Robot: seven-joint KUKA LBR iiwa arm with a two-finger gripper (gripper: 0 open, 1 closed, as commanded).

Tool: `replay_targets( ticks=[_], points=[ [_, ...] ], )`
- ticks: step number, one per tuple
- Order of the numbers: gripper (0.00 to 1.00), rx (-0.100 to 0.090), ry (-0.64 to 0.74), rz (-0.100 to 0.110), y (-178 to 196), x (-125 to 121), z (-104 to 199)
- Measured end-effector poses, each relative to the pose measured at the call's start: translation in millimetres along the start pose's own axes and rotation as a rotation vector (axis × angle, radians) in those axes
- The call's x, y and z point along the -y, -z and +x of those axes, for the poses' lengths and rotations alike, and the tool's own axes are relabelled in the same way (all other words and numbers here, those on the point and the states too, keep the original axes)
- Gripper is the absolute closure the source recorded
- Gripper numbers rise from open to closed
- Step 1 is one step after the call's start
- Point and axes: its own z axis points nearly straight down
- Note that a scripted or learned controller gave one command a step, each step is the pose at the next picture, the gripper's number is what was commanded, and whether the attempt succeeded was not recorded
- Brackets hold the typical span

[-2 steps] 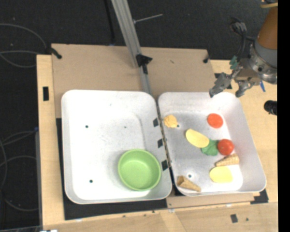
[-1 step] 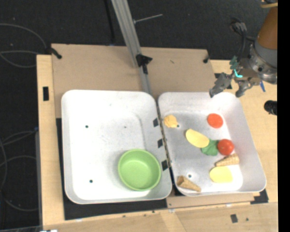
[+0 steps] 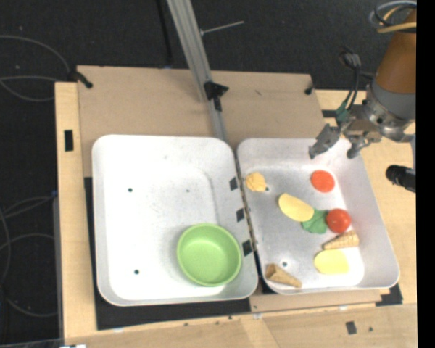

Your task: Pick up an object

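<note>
1. dark floor with loose cables surrounds a pale wooden worktop (image 3: 152, 100) carrying two shallow white bins side by side.
2. nearest the camera, the left bin (image 3: 130, 165) holds a green bowl (image 3: 209, 254) by its front edge.
3. the right bin (image 3: 275, 162) holds the candidates: a brown wedge (image 3: 283, 275) and a yellow block (image 3: 332, 262) at the front, then a cone (image 3: 341, 241), a red ball (image 3: 338, 220), a green piece (image 3: 315, 223), a yellow oval (image 3: 296, 208), a small yellow lump (image 3: 257, 183) and an orange-red disc (image 3: 322, 181).
4. farthest back, the gripper (image 3: 339, 144) hangs over the bin's far right corner, fingers spread and pinching nothing.
5. the disc looks the best target: nearest and apart from its neighbours. centre above it, descend straight with fingers straddling it, then close.
</note>
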Motion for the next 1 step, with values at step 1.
replay_targets(
  ticks=[1],
  points=[
    [0.0,0.0,-0.001,-0.001,-54.5,-8.9,-5.8]
  ],
)
